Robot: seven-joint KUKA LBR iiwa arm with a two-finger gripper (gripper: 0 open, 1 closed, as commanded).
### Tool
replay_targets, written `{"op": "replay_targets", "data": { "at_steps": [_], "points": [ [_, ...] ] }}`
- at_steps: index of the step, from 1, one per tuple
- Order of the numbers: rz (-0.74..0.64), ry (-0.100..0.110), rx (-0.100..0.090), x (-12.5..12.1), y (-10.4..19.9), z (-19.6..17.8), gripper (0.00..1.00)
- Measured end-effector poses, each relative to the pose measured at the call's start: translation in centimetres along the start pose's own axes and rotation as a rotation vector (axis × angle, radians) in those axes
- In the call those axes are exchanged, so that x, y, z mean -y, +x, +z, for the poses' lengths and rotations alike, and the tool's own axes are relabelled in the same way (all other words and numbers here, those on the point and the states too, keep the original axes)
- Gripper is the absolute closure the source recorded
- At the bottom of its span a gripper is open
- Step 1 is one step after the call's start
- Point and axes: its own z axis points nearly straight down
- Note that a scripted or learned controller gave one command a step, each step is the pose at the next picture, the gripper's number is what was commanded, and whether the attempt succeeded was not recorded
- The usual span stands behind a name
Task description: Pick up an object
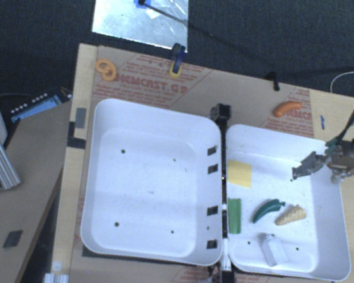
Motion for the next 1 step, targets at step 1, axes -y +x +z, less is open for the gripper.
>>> {"op": "replay_targets", "data": {
  "at_steps": [1],
  "points": [
    [-0.002,-0.012,0.000,0.73,-3.11,16.98,0.00]
  ]
}}
